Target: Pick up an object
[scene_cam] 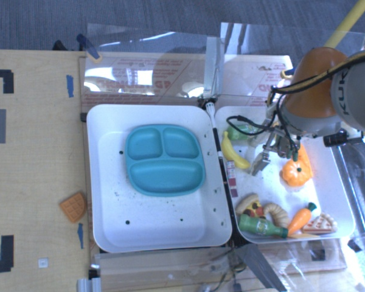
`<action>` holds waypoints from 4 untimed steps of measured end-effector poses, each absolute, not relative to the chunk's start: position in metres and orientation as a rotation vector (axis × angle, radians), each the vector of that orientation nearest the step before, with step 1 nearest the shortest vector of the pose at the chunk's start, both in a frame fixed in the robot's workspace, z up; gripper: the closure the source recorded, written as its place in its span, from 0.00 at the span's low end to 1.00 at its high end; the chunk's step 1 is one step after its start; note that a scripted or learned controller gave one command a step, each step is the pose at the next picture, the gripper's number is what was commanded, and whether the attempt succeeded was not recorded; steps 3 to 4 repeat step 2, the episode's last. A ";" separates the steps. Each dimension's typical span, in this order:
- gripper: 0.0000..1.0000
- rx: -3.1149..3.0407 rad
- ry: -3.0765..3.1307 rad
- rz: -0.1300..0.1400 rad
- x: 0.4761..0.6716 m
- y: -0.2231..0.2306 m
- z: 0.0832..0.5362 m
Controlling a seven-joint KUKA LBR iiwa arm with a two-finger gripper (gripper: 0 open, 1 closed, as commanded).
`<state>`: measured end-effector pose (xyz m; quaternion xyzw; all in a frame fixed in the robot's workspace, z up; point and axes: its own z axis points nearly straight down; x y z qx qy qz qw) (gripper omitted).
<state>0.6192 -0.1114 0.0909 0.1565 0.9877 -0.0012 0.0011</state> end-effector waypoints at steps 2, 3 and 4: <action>1.00 0.438 3.081 -0.005 0.566 -0.156 0.104; 1.00 0.438 3.081 -0.005 0.566 -0.156 0.104; 1.00 0.438 3.081 -0.005 0.566 -0.156 0.104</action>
